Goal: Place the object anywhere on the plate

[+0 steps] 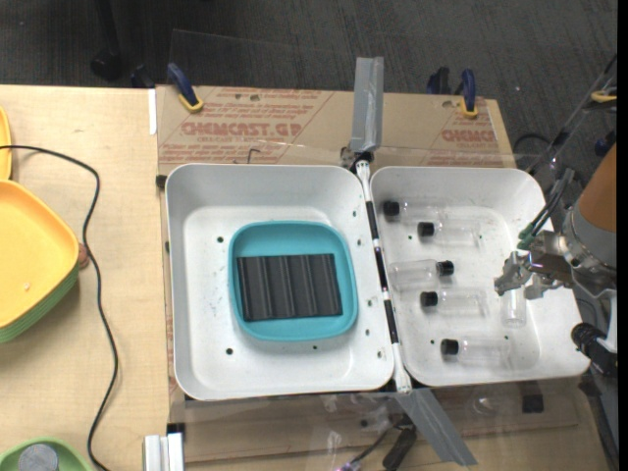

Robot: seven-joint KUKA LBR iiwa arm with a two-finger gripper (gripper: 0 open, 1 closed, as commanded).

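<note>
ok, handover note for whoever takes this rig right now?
Gripper: over the right bin, near its right side; can't tell open or shut, nothing visibly held.
Objects: five clear vials with black caps, e.g., lie scattered in the right bin.
Plate: teal, dark ribbed centre, sits in the left bin; no vial on it.
Done: nothing placed yet.
Left: grasp one vial, carry it across the divider, set it on the plate.
</note>
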